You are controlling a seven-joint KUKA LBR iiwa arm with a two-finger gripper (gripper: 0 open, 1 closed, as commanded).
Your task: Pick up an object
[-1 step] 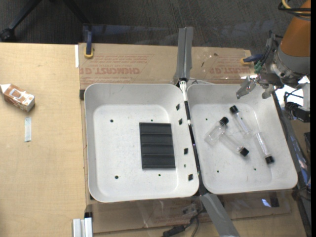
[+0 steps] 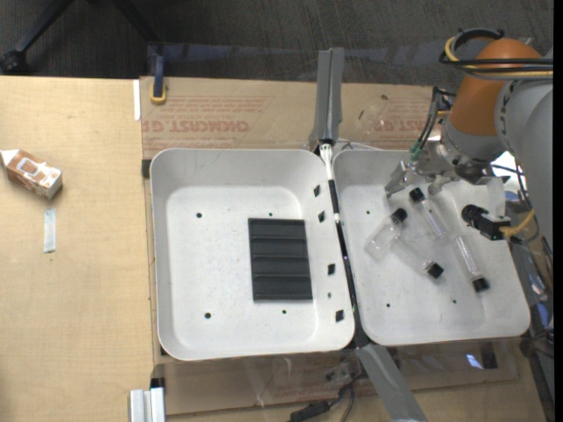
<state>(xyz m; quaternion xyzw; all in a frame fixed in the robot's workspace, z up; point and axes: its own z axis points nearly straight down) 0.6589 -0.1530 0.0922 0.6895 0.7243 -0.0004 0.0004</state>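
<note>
Several clear plastic vials with black caps lie loose in the right bin (image 2: 493, 319). One vial (image 2: 383, 236) lies near the bin's middle left, another vial (image 2: 466, 260) towards the right, and a third (image 2: 431, 222) between them. My gripper (image 2: 413, 181) hangs low over the bin's far part, just above the upper end of the middle vial. The grey arm with its orange band (image 2: 488, 86) comes in from the upper right. A black ribbed rectangular block (image 2: 280, 258) lies flat in the middle of the left bin (image 2: 176, 323).
A metal divider (image 2: 330, 104) runs between the bins at the back. A small printed carton (image 2: 33, 174) and a pale strip (image 2: 49, 232) lie on the wooden bench at far left. Cables and a black fitting (image 2: 479, 218) hang beside the wrist.
</note>
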